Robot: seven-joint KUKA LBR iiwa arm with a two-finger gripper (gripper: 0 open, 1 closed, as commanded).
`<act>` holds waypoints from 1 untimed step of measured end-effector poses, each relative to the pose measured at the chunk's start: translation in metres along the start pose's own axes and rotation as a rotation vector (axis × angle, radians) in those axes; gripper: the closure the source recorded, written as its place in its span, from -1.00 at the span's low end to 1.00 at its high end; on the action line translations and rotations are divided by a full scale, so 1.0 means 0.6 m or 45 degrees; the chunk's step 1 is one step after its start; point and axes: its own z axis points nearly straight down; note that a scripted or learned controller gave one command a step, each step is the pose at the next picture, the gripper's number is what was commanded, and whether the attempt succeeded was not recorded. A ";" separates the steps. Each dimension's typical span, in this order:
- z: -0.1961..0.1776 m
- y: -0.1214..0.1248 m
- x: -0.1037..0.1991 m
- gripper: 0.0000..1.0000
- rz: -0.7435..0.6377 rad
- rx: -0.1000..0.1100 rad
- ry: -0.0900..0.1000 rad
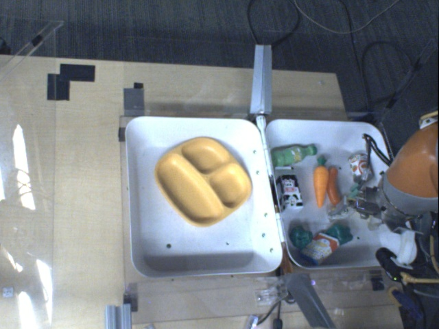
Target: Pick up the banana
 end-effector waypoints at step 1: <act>-0.020 0.004 0.003 1.00 -0.005 -0.008 0.002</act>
